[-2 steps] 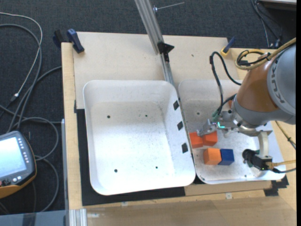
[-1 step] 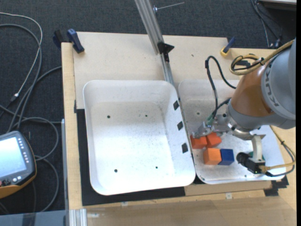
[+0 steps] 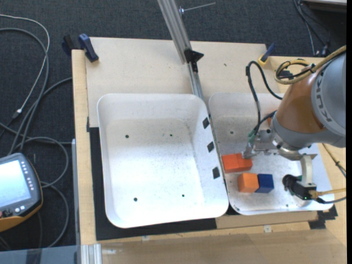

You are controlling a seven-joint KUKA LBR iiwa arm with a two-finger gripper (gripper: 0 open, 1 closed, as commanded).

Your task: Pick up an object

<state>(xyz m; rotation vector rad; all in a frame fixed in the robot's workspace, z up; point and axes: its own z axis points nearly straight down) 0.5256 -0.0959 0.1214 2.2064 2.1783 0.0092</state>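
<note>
Much of the right bin (image 3: 242,205) is covered by the arm (image 3: 308,109), which is cut off at the frame's 3 o'clock edge. The gripper (image 3: 254,150) is partly hidden under the wrist, so its state cannot be told. It is seen just above the red block (image 3: 236,163), perhaps touching its top edge. The arm is bent down into the bin from 3 o'clock, the orange band sitting above the grey wrist. At 6 o'clock from the red block, an orange block (image 3: 248,182) and a blue block (image 3: 265,182) lie touching. The left bin (image 3: 110,111) is seen at 9 o'clock.
</note>
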